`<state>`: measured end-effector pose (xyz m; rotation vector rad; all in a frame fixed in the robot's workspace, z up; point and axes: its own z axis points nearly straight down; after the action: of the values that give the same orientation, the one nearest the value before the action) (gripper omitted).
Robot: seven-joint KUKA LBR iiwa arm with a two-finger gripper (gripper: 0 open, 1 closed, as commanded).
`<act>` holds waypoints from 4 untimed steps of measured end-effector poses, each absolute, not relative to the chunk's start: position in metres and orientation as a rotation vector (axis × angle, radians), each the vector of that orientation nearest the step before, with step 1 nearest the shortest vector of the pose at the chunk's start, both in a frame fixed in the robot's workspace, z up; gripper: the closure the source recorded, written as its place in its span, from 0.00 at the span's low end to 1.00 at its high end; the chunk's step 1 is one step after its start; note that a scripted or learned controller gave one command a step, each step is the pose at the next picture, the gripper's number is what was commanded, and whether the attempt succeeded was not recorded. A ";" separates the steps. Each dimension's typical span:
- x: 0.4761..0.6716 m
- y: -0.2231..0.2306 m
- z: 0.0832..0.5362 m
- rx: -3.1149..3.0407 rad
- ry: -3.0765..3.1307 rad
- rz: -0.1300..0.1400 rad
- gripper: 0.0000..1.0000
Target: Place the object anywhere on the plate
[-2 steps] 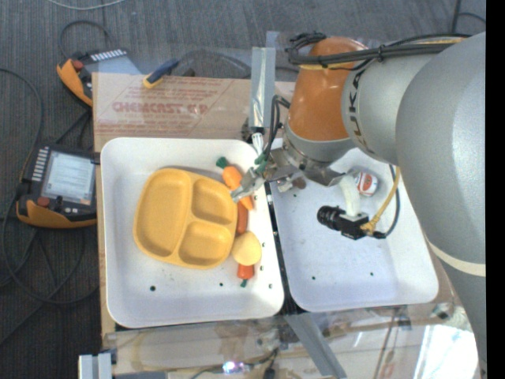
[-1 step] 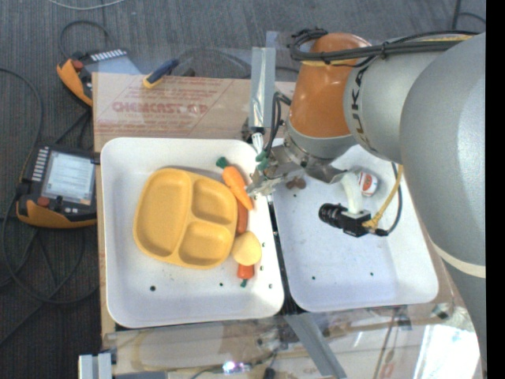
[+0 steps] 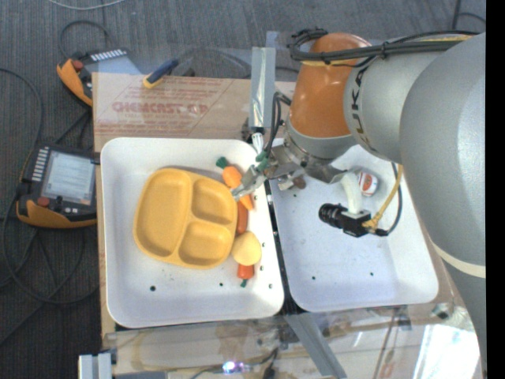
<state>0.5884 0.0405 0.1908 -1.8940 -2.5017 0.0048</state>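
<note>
A yellow three-compartment plate lies in the left bin with nothing on it. Along its right rim lie an orange toy carrot with a green top, a second orange piece, a pale yellow rounded thing and a small carrot. My gripper hangs low over the left bin's upper right corner, right beside the top carrot and just off the plate's upper right corner. Whether it touches or holds that carrot cannot be made out.
A small red and white thing sits at the back of the right bin, partly hidden by the arm. The bins' shared walls run just right of my gripper. A cardboard sheet lies behind the left bin.
</note>
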 end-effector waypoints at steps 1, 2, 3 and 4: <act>0.589 0.041 0.199 -1.892 -2.501 0.005 1.00; 0.589 0.041 0.199 -1.892 -2.501 0.006 0.00; 0.616 0.088 0.134 -2.004 -2.418 -0.011 0.00; 0.616 0.087 0.142 -2.003 -2.420 -0.002 1.00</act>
<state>0.6160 0.0868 0.1422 -2.0029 -2.4198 -0.0017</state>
